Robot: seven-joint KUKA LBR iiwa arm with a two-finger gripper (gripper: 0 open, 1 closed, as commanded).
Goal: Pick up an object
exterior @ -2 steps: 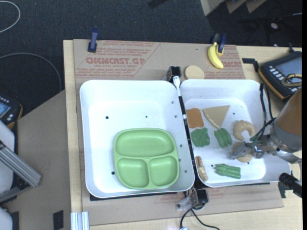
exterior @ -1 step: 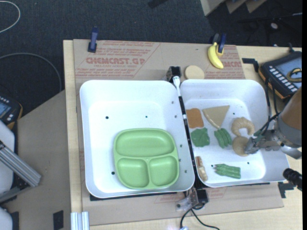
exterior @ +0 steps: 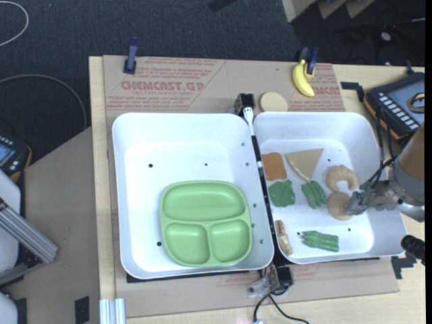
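On the desk (exterior: 169, 86), a green divided plate (exterior: 206, 222) lay in the left bin (exterior: 135, 181) while toy foods filled the right bin (exterior: 358, 235). The pincer (exterior: 356, 202) touched a tan round piece (exterior: 339, 206) beside a croissant (exterior: 342, 177); whether it was open or closed could not be told.

Gripper (exterior: 356, 202) seemingly touching tan piece (exterior: 339, 206).

Right bin (exterior: 351, 123): food crowds 9 to 6 o'clock, open floor at 12. Left bin (exterior: 135, 181): green tray (exterior: 206, 222) blocks 5 o'clock, top half open.
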